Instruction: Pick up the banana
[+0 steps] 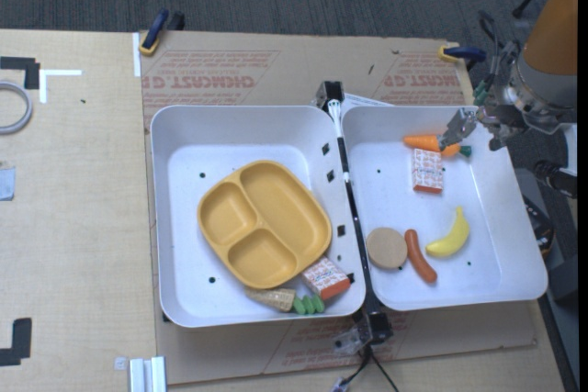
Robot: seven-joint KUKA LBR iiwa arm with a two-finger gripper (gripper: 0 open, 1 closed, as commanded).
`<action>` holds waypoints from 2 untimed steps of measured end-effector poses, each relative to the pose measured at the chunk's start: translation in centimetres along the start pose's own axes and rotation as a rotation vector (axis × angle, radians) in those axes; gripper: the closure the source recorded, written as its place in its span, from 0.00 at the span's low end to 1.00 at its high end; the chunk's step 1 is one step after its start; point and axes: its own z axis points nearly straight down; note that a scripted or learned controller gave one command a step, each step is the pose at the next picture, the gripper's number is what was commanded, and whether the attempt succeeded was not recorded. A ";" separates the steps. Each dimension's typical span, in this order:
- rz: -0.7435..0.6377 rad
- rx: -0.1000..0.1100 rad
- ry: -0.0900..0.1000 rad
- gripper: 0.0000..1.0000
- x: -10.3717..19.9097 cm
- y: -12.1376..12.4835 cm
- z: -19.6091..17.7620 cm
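One banana (pixel 450 235) unobscured, end effector (pixel 477 128) partly cropped

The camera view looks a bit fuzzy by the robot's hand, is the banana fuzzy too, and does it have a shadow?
In the camera view, the banana is fairly sharp, bright yellow against the white right bin, with just a faint, soft shadow beside it; the light looks even, without strong glare. The gripper near the carrot is softer and harder to make out, and the orange band above it looks blurred.

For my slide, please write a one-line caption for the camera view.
Gripper poised over the carrot at the right bin's far edge, banana untouched nearer the camera.
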 end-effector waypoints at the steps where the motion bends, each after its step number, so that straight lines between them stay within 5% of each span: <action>1: 0.131 0.000 0.001 0.00 -1.4 -7.5 11.8; 2: 0.132 -0.001 0.001 1.00 -1.5 -7.4 10.8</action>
